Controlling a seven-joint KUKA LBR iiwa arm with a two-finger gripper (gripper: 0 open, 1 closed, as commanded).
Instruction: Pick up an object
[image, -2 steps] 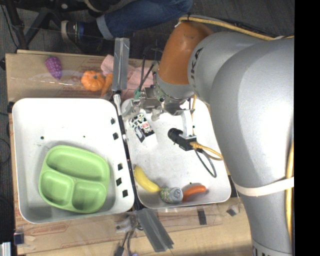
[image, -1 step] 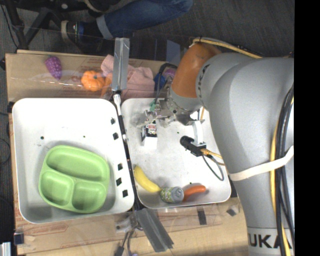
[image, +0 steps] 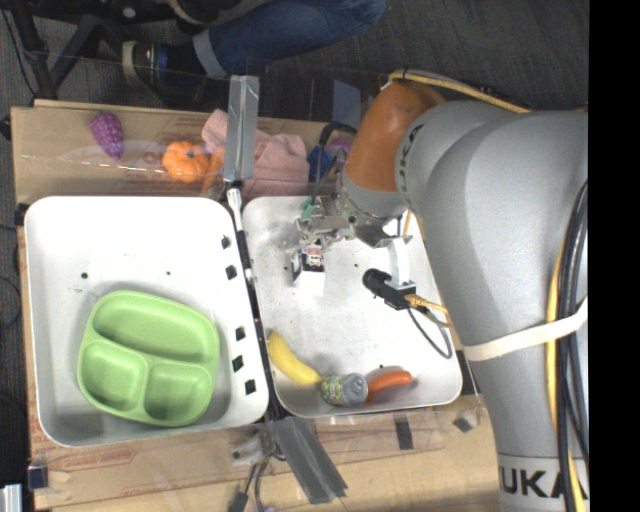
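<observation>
One banana (image: 291, 361), one can (image: 345, 389) and one carrot (image: 391, 380) sit along the right bin's (image: 430, 290) near edge. The arm reaches down, its gripper (image: 310, 245) low over the bin's far end; grip state unreadable.

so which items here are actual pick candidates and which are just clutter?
Job-related:
- hand, over the right bin
- banana, in that bin
- small can, beside the banana
- carrot, next to the can

Lying about:
- green divided plate, in the left bin
- orange pumpkin toy, purple grapes, pink cloth, on the bench behind the bins
</observation>
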